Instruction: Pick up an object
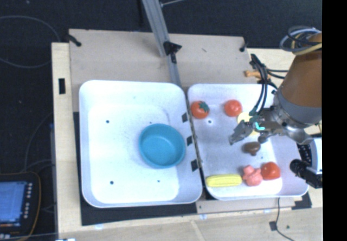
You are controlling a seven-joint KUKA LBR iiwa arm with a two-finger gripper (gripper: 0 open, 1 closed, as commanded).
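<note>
My gripper (250, 138) hangs over the middle of the right bin (217, 142), its two grey fingers spread open. A small brown object (251, 148) lies on the bin floor just below the fingertips, not held. Nearby in the same bin are a red tomato with a green top (199, 109), a plain red ball (232, 107), a pink toy (251, 175), a red fruit (270, 170) and a yellow corn cob (224, 181) along the front wall.
The left bin (108, 104) holds a blue bowl (161, 145). A grey metal post (154, 12) slants up from the bins' back edge. The arm's orange band (303, 80) and cables sit over the right bin's far right corner.
</note>
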